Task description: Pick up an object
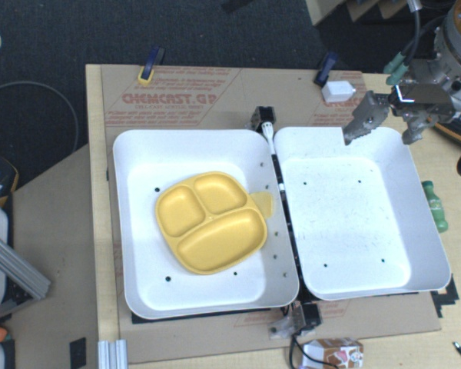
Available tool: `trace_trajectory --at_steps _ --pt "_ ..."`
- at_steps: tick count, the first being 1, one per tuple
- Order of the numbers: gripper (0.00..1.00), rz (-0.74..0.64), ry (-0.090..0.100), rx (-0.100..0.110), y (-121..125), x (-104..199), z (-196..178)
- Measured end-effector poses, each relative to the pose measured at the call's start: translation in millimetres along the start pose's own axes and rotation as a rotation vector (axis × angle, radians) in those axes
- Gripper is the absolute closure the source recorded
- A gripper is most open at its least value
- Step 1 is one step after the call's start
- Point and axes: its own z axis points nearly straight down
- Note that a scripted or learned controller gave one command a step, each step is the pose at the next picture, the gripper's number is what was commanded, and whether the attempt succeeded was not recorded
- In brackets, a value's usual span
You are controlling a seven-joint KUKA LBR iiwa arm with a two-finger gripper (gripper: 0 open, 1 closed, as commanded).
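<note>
The board (215,91) under the bins bears red print reading roughly "CHEMCAST G.P.", the rest too faint to read. Left of the right bin (353,283), the left bin (131,206) holds the plate (211,221), yellow with three compartments. The gripper (386,123) hangs over the right bin's far rim, fingers spread apart and holding nothing, its arm cut off at the frame edge.

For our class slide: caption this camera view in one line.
Open gripper above right bin's far edge; yellow divided plate in left bin.
</note>
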Motion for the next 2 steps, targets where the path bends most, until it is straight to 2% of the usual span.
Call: trace_trajectory --at_steps 1,2 --pt "1.00 0.004 -0.003 0.005 1.5 -2.2 -6.0" --pt "1.00 0.000 -0.002 0.021 -12.6 51.1 66.5"
